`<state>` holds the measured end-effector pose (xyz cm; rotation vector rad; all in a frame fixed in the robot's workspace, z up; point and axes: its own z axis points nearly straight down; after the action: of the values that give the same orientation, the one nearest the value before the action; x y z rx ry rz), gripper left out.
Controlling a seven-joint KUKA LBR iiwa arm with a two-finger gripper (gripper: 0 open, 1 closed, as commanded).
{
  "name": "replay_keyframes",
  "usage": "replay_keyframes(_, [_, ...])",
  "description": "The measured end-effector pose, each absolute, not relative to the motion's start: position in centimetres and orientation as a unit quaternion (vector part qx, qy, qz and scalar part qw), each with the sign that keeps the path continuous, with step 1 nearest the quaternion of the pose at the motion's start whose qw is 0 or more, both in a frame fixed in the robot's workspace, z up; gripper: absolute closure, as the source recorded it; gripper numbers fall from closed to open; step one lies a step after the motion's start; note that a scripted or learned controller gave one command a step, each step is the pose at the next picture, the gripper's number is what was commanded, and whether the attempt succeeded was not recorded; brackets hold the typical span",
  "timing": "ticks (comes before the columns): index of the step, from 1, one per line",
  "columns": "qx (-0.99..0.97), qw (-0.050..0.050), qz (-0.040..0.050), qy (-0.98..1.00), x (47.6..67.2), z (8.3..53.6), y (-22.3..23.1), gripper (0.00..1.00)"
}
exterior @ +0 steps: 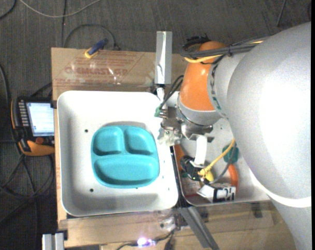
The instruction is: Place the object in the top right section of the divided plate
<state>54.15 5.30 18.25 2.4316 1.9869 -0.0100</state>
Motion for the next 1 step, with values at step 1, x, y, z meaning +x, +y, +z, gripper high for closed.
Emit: replay_keyframes(1, [0.795,0.001,-0.0025,0.606,49.83,28.9,4.67,1.0])
